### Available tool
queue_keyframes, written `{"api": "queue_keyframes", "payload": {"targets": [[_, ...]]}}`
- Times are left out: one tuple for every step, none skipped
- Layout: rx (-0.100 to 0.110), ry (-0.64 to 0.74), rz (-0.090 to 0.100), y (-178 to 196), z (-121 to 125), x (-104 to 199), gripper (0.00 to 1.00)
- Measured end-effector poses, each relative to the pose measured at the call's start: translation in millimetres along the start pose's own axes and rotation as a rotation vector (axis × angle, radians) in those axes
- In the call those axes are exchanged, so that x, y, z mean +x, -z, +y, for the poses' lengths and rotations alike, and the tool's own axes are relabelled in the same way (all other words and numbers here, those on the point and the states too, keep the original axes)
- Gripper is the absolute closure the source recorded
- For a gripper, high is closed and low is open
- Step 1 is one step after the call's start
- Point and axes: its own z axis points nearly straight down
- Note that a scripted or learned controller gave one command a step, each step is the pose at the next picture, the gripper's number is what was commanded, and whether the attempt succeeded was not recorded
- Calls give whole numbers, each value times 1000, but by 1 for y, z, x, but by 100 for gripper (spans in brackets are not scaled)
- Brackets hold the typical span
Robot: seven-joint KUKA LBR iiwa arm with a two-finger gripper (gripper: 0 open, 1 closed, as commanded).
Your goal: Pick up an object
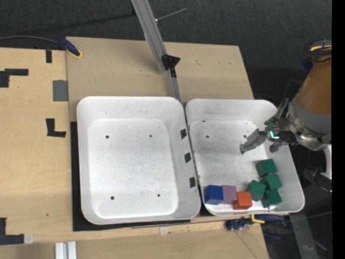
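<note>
The right bin [226,112] holds a blue block [214,193], a lilac block [229,192] and an orange block [243,199] in a row along its near wall. Several green blocks [267,181] are piled in its near right corner. My gripper [252,142] hangs over the right half of this bin, above and to the left of the green blocks, its fingers pointing left. Nothing shows between the fingers.
The left bin [86,144] lies beside the right one. A slanted metal pole [153,34] runs from the top down to the seam between the bins. A blue and yellow clamp [71,46] sits at the bench's far left.
</note>
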Motion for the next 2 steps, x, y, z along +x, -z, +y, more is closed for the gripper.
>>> {"api": "queue_keyframes", "payload": {"targets": [[-4, 1, -1, 2, 1, 0, 0], [1, 0, -1, -42, -1, 1, 0]]}}
